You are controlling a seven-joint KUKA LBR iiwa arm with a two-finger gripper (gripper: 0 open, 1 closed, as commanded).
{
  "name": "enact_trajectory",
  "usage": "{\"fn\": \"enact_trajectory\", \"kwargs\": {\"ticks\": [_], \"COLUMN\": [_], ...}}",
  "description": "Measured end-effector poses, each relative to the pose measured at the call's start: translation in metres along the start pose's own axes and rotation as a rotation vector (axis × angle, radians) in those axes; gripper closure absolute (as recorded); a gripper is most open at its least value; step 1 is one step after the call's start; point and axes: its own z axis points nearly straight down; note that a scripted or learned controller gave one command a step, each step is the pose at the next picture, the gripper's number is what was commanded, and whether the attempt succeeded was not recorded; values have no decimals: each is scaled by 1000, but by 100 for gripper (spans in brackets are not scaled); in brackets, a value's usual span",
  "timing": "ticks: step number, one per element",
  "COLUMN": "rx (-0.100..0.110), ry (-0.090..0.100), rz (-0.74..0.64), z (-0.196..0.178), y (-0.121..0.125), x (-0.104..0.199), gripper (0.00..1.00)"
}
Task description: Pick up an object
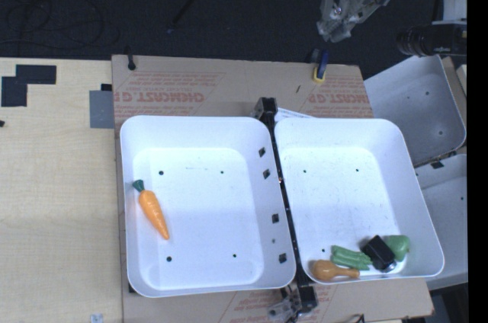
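Observation:
An orange carrot [153, 212] with a green top lies at the left side of the left bin [198, 135]. In the near right corner of the right bin [343, 132] sit a green vegetable [351, 258], a black block [378, 253], a green round piece [398, 244] and an orange-brown gourd-shaped piece [334, 270], all bunched together. My gripper [337, 24] hangs high above the bench, beyond the far edge of the right bin, with nothing seen between its fingers.
A small blue and yellow item [321, 67] stands on the cardboard sheet [229, 89] behind the bins. A metal plate [415, 104] lies to the right of the right bin. Black clips [266, 108] join the bins at the middle divider.

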Motion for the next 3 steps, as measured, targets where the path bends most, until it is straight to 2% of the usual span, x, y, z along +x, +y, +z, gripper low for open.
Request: {"fn": "enact_trajectory", "kwargs": {"ticks": [1,2,3], "rx": [15,15,15], "ry": [0,1,0], "rz": [-6,-7,-6], "z": [10,9,10], "y": [35,33,33], "x": [56,134,181], "gripper": [100,100,100]}}
